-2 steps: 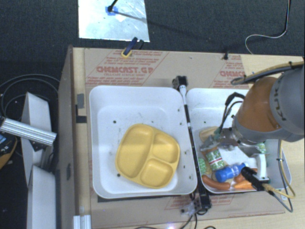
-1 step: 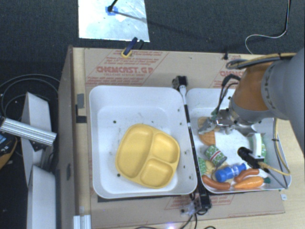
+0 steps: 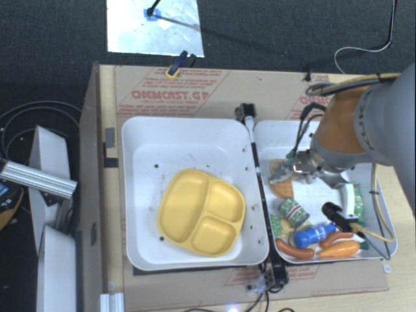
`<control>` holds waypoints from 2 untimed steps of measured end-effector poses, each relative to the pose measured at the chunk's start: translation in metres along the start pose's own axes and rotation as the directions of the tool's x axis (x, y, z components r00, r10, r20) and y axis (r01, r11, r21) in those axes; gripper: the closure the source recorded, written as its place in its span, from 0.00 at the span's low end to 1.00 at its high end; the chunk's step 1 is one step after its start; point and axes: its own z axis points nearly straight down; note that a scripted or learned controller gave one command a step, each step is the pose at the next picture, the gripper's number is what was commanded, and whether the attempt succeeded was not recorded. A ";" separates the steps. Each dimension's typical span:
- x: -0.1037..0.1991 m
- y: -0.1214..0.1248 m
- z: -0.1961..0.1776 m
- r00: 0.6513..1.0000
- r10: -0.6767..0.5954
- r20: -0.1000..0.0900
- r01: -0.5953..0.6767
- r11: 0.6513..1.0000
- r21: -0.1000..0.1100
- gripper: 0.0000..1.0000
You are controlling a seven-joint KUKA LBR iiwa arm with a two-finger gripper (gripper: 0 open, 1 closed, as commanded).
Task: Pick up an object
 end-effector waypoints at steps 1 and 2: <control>0.001 -0.012 -0.001 1.000 0.001 0.000 -0.001 1.000 -0.003 0.00; -0.005 -0.022 -0.001 1.000 0.000 -0.003 0.000 1.000 -0.004 0.00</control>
